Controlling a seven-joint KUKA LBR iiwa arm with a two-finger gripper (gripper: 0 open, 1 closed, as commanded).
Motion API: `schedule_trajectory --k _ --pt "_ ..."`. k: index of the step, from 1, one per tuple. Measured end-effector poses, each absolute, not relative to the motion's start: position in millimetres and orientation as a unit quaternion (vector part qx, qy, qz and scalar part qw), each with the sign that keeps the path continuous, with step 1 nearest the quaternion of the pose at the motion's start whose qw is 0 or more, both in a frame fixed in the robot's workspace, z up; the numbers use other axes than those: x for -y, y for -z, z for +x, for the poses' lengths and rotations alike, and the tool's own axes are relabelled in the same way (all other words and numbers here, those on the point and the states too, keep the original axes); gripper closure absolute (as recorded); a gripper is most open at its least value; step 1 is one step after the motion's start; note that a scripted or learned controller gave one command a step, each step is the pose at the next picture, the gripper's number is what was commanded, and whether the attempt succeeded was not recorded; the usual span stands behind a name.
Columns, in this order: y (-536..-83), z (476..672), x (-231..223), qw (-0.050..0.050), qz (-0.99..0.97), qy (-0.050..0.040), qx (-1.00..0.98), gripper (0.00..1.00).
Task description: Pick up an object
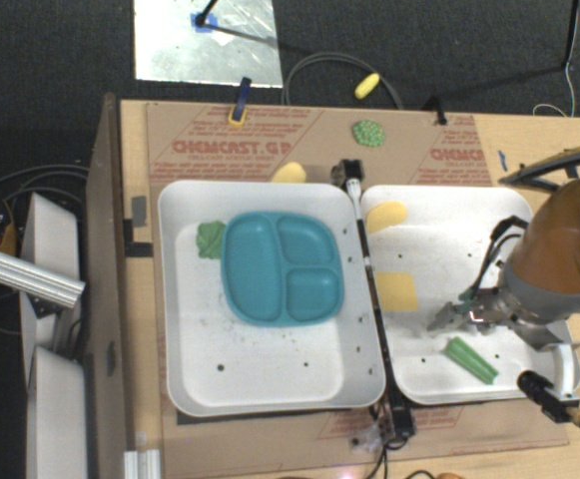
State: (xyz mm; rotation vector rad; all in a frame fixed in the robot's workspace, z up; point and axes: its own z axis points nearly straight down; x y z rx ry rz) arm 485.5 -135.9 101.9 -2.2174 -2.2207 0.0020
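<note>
- We see 2 white bins side by side on a cardboard sheet (270, 143) printed in red; the left print reads "CHEMCAST", with more letters after it that we cannot make out, and the print at the right (459, 156) is too cut off to read.
- The left bin (185, 367) holds a teal tray (280, 267) with 3 compartments, lying flat near its middle.
- A green leafy piece (210, 238) lies touching the tray's left edge.
- The right bin (439, 392) holds 3 things: a yellow oval (387, 215) near its back left corner, a yellow square (396, 290) against its left side, and a green stick (470, 359) lying slantwise near the front.
- The arm (564, 252), orange above the wrist, reaches in over the right bin from the right.
- The gripper (447, 317) is low over the bin floor, between the square and the stick, touching neither as far as we can tell.
- We cannot tell how the gripper is set, and we see nothing held in it.
- Behind the bins, on the cardboard, lie a yellow lump (290, 174) and a green knobbly ball (368, 133).
- A yellow piece (367, 86) lies on the dark floor beyond.
</note>
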Motion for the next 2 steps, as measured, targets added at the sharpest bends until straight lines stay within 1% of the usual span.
schedule_trajectory --k 1,2 --pt "-120.1 604.2 153.9 -0.006 -0.704 0.0033 0.710 0.00" --pt "-228.2 526.8 145.3 -0.003 -0.707 0.0021 0.707 0.00"
